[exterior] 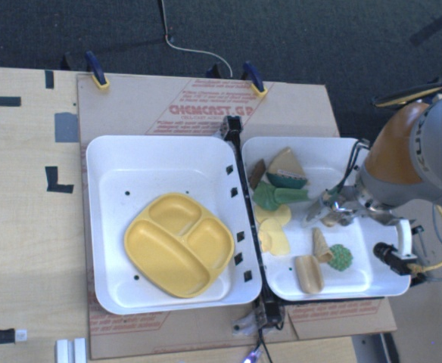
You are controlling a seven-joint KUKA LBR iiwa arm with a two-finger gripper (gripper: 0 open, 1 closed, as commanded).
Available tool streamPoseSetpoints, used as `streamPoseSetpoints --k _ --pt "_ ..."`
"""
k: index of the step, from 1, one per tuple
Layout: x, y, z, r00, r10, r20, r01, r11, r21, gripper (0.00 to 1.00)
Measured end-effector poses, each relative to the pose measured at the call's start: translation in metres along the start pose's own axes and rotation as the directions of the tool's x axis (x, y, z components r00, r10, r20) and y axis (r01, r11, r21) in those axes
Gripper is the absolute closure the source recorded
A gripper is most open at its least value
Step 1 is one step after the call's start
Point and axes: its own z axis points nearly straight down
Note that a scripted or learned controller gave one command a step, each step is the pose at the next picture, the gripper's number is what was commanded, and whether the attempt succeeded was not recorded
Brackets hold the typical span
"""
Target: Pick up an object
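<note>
The green toy [279, 197] lay in the right bin [357, 284] near the divider, just left of my hand [328, 212], apart from it. My hand hung over the bin's middle; I could not tell its state. Below it lay a cone with a green ball [334, 254] and a tan piece [309, 274]. The yellow divided plate [178, 243] sat in the left bin [107, 203].

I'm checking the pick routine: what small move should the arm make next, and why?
Probably lower the gripper toward the ice-cream cone toy just below it in the right bin: it hovers over bare floor, with nothing seen between its tips.
</note>
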Motion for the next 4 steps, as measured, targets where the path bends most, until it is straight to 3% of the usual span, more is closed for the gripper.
streamPoseSetpoints --k 1,2,3,4 --pt "0.021 -0.048 -0.001 1.0 0.005 0.003 -0.005 1.0 -0.007 0.0" --pt "-0.01 -0.06 0.0 1.0 0.003 -0.003 -0.003 1.0 -0.005 0.0" --pt "-0.027 -0.033 0.0 1.0 0.0 -0.006 0.0 1.0 0.004 0.0" --pt "0.006 0.026 -0.002 1.0 -0.003 0.0 0.003 1.0 -0.003 0.0"
